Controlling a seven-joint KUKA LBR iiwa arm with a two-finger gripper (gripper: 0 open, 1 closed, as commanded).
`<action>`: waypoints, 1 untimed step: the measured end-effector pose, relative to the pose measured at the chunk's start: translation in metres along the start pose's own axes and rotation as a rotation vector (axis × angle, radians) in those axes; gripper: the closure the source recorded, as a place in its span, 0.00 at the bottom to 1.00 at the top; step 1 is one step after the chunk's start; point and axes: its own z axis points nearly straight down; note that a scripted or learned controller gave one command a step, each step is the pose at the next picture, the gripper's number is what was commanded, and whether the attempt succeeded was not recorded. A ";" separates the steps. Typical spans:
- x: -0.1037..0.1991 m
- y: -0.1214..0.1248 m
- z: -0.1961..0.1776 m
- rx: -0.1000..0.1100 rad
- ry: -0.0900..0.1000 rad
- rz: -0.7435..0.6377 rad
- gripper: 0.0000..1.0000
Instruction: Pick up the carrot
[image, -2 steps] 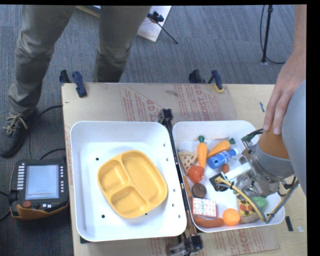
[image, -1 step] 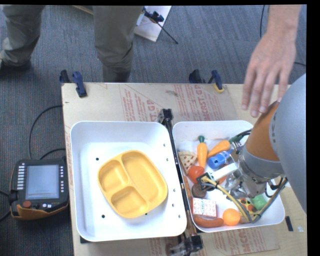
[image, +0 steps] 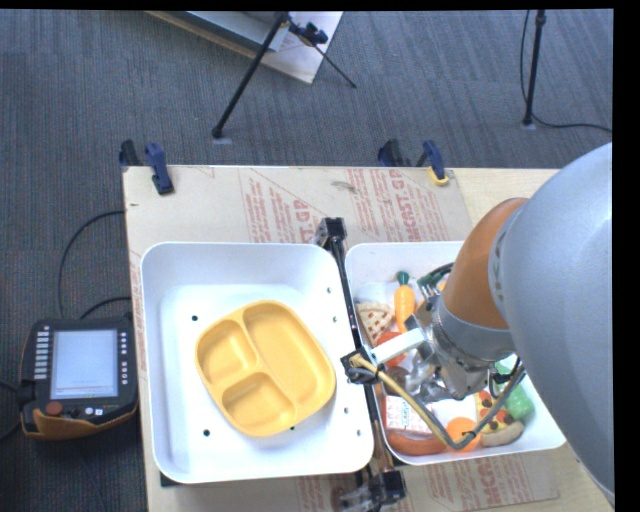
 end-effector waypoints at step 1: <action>0.011 -0.045 -0.098 -0.002 0.003 0.029 1.00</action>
